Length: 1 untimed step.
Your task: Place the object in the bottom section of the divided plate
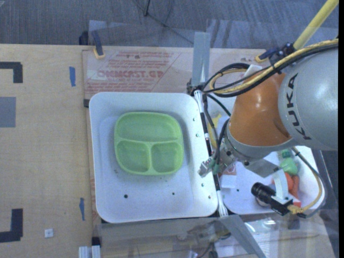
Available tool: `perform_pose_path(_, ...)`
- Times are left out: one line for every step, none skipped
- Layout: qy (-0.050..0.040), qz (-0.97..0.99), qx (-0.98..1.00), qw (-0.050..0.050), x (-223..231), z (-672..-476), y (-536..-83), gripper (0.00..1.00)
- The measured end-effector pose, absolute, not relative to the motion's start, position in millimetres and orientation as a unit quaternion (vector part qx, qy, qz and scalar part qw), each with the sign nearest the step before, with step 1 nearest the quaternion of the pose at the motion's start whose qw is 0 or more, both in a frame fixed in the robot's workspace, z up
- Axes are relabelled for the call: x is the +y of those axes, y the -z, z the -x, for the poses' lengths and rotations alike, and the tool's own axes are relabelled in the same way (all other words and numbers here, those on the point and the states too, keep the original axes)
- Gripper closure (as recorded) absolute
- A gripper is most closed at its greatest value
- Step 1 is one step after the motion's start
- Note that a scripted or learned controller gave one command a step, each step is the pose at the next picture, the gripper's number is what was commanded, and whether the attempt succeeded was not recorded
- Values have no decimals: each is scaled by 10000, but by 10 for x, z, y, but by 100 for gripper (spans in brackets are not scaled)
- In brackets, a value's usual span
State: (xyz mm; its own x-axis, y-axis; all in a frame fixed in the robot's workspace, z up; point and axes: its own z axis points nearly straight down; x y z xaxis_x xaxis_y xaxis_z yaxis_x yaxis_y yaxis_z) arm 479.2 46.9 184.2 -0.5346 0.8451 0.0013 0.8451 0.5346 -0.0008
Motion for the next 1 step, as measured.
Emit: perform_pose_path(5,5444,-8388,-16,65,-5430,-1847,100)
